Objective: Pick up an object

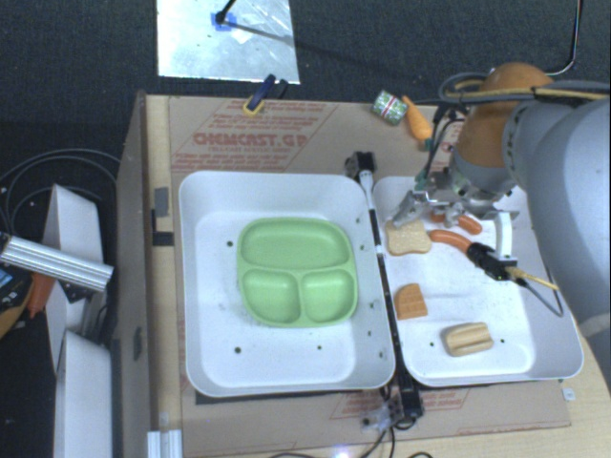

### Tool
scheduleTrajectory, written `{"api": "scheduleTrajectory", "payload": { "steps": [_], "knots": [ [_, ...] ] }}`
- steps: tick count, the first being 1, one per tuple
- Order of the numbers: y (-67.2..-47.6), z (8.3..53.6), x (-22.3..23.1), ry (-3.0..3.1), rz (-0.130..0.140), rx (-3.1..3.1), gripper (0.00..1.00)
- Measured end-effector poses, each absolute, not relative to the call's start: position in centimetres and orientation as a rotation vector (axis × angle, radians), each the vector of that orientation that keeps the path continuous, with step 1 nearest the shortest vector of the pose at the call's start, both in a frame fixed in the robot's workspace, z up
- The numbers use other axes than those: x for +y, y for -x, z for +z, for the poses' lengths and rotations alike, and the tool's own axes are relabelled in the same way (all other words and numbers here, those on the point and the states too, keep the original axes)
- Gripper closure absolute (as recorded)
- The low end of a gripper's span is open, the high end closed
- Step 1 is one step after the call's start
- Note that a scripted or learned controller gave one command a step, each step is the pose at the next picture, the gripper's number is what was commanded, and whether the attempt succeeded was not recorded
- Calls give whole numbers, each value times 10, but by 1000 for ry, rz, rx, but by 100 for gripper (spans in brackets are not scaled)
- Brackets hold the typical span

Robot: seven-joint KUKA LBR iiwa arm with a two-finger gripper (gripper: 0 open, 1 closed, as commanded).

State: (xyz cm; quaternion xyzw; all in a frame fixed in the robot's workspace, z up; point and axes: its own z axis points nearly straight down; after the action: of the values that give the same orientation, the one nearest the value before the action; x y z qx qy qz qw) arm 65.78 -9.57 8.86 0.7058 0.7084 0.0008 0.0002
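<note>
Toast slice (410, 240), pale tan with a darker crust edge, lying flat in the upper left part of the right bin (549, 351), close to the wall shared with the left bin (205, 351). The gripper (412, 210) hangs just above the toast's upper edge; whether its claw is apart or together cannot be told from this view, and nothing is seen held. The step in hand appears to be the approach: the next move likely calls for a descent with the claw straddling the slice. Below the toast lie an orange cracker (411, 301) and a bread roll (467, 338); to its right, a sausage (451, 239). A green divided plate (298, 271) sits in the left bin.
</note>
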Motion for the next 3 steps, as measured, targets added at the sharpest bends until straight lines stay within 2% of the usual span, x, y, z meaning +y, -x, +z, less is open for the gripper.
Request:
{"api": "scheduleTrajectory", "payload": {
  "steps": [1,2,3],
  "knots": [
    [-670,134,-117,-2215,4,2221,0],
    [-650,105,-146,-2218,0,2223,0],
    [-632,85,-156,-2217,2,2221,0]
  ]
}}
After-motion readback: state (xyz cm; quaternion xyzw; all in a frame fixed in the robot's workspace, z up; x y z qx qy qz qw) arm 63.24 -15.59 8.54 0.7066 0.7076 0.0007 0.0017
